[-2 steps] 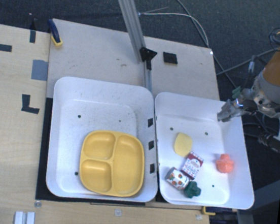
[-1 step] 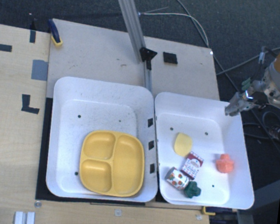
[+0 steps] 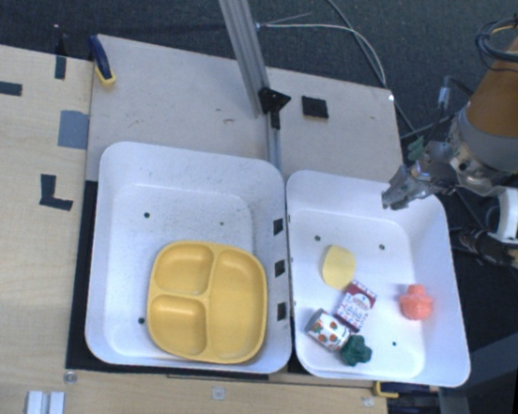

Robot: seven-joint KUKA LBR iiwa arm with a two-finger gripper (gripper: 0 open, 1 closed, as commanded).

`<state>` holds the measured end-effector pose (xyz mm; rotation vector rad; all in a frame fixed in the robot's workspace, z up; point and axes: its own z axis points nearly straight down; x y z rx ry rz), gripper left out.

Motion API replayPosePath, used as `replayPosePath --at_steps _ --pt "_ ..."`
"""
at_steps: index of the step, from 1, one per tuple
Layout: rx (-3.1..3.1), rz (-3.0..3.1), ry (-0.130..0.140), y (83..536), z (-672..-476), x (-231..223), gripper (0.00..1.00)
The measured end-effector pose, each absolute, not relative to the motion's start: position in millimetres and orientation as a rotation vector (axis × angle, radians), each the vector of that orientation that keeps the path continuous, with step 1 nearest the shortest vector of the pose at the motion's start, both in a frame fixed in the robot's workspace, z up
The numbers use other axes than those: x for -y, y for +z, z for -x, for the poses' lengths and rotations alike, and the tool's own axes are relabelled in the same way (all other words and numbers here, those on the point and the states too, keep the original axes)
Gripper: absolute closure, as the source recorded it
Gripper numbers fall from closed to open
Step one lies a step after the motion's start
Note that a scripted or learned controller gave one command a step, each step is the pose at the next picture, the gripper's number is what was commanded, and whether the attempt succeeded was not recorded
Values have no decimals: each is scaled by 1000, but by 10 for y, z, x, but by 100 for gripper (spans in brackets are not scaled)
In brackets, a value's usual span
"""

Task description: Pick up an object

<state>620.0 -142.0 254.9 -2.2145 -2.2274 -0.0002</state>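
Observation:
The right bin (image 3: 427, 223) holds a pale yellow rounded piece (image 3: 337, 266), a small red and white carton (image 3: 355, 306), a red-printed can lying on its side (image 3: 326, 329), a dark green lump (image 3: 355, 352) and an orange-pink lump (image 3: 416, 302). My gripper (image 3: 399, 196) hangs over the far right corner of that bin, above its rim, pointing down and left. It is well clear of all the objects, and nothing shows between its fingers.
A yellow divided plate (image 3: 208, 301) lies in the left bin (image 3: 128, 194). A slanted metal post (image 3: 248, 39) rises behind the bins, with cables across the dark floor. A blue and yellow clamp (image 3: 101, 59) sits at the board's far left corner.

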Motion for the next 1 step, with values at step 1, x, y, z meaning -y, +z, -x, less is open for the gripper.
replayPosePath --at_steps 1 --pt "2226 2216 2 2406 -6238 841 100"
